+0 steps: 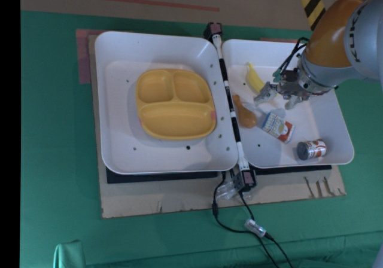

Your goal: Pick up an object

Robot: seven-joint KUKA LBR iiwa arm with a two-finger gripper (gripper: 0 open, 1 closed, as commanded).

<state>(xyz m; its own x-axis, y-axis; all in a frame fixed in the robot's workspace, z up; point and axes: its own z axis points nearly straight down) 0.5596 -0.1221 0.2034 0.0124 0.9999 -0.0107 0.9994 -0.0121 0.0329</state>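
**Arm reaching in from the right, gripper pointing left**

The grey KUKA arm [359, 33] comes in from the upper right corner of the view, and the orange band [332, 36] sits right above the wrist. From there the wrist angles down and to the left. The gripper [272, 94] is at the end, metallic and kinda cluttered, with dark cables looping over its top. Can't really make out how the tips are set from this angle.

"kuk", cut off, reads on the grey arm [366, 45].
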